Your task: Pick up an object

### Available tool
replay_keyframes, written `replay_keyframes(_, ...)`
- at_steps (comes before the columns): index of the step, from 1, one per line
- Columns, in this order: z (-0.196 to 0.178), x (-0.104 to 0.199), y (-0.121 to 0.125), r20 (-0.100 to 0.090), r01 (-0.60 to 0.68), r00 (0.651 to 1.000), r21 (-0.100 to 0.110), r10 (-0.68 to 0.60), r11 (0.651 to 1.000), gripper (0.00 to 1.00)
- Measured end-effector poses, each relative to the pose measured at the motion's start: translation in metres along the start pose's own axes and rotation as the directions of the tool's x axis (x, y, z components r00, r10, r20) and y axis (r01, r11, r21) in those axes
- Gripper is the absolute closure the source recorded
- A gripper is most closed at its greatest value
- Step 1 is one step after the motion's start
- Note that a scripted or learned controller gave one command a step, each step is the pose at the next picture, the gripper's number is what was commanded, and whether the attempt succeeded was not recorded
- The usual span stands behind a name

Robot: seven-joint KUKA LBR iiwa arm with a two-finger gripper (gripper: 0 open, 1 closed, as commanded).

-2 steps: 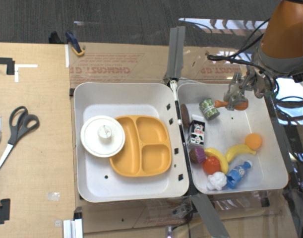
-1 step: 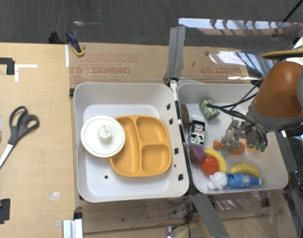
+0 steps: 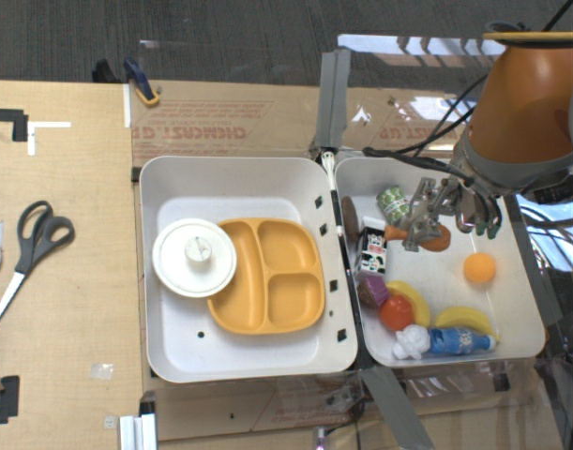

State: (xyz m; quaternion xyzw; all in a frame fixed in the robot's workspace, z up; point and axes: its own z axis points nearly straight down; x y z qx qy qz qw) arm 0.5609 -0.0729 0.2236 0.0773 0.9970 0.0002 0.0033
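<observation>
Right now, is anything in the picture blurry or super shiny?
In the camera view, the gripper looks smeared and blurry, the orange band fills the corner out of focus, the white lid is bright and washed out, and the scissors look sharp.

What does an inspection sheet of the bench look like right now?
Surface: two white bins; left bin, right bin.
Job's things: orange ball, banana, blue bottle, red fruit, green item in right bin.
Clutter: yellow divided tray and white lid in left bin.
Grippers: gripper low in right bin; grasp unclear.
Cables: black ones by the arm.
Surroundings: scissors on bench, left.
</observation>
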Motion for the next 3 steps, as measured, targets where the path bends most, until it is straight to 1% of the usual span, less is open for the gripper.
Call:
replay_keyframes(1, -0.008, -0.001, 0.000, 0.001, 0.000, 1.000, 0.000, 0.000, 1.000, 1.00)
replay_keyframes(2, 0.078, 0.028, -0.025, -0.004, 0.295, 0.955, -0.001, -0.295, 0.955, 1.00)
replay_keyframes(3, 0.078, 0.027, -0.025, -0.004, 0.295, 0.955, -0.001, -0.295, 0.955, 0.00)
